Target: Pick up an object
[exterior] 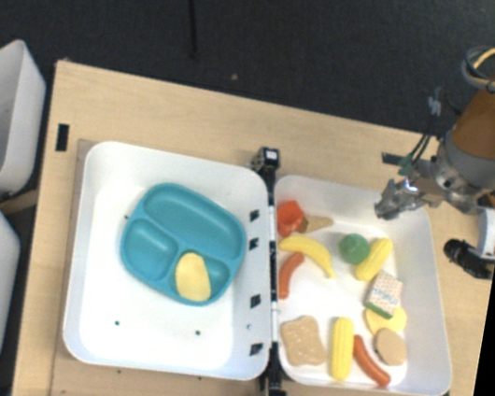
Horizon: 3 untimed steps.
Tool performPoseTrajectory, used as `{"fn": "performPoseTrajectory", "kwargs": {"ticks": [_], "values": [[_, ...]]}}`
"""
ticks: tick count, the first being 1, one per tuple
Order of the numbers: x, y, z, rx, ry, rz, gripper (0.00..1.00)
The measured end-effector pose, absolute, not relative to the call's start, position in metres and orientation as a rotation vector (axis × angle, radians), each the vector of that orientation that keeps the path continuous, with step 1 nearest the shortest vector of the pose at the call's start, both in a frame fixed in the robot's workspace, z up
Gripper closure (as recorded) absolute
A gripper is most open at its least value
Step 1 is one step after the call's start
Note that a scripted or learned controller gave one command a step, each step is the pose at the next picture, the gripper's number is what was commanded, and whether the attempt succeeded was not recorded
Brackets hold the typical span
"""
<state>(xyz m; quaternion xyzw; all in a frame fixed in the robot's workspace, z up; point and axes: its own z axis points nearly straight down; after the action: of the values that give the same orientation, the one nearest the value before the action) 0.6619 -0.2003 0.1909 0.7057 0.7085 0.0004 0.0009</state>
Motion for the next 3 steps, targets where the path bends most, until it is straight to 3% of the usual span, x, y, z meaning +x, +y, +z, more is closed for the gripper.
{"fn": "performPoseTrajectory", "kwargs": {"ticks": [1, 3], "values": [[0.663, -0.202, 0.242, 2.212, 2.227, 0.001, 1.0], [0.613, -0.106, 0.232, 2.219, 2.231, -0.006, 1.0]]}}
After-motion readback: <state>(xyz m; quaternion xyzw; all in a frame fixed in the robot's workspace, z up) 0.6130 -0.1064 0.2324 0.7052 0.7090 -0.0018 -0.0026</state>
